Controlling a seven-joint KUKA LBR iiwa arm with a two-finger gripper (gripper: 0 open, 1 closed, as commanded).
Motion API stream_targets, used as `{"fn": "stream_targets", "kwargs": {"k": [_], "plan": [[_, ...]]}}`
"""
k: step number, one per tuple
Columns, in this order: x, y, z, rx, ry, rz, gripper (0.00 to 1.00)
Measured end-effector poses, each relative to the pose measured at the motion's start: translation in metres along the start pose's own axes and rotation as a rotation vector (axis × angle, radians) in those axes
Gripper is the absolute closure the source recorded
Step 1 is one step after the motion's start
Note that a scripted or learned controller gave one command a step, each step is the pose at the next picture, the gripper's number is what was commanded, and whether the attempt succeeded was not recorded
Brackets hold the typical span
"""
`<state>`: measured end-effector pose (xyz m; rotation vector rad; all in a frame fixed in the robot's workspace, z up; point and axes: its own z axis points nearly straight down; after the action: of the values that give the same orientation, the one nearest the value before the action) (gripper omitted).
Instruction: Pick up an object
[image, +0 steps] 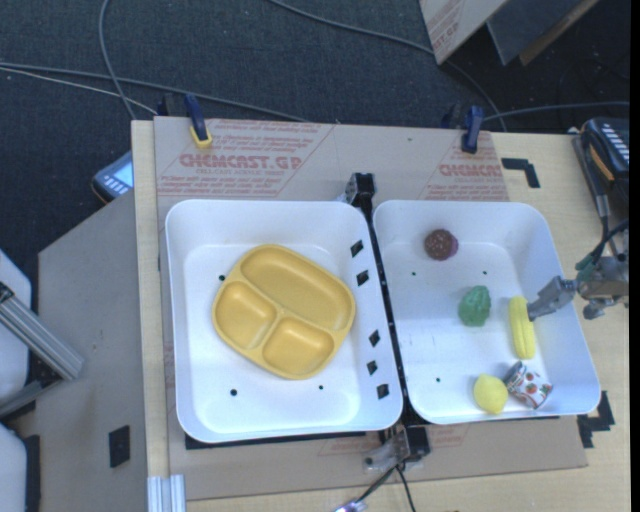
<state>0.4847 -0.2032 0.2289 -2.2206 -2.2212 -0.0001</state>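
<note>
Surveying the bench: two shallow white bins sit side by side, the left bin (190, 300) and the right bin (560, 250).

Left bin: one yellow plastic divided plate (285, 310) with three compartments, lying flat near the middle.

Right bin, five loose items:
- dark brown-red round ball (440, 243), toward the far wall;
- green lumpy plastic vegetable (474, 306), near the middle;
- yellow elongated piece, like a corn cob or banana (520, 327), just right of the green one;
- yellow rounded fruit shape (490, 393), at the near edge;
- small white object with red and dark markings (528, 386), just beside the yellow fruit.

Progress: judged from the layout, nothing is lifted yet. All five candidates rest on the bin floor, so the pick itself is left to do.

Tool: the grey two-finger gripper (545, 300) reaches in over the right rim of the right bin, its tip close to the upper end of the yellow elongated piece. Nothing is visible between its parts. Whether it is released or clenched cannot be told at this angle and size; contact with the yellow piece is also unclear.
</note>
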Motion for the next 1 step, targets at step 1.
{"fn": "stream_targets", "kwargs": {"k": [1], "plan": [[0.0058, 0.0009, 0.0622, 0.007, 0.004, 0.0, 0.0]]}}
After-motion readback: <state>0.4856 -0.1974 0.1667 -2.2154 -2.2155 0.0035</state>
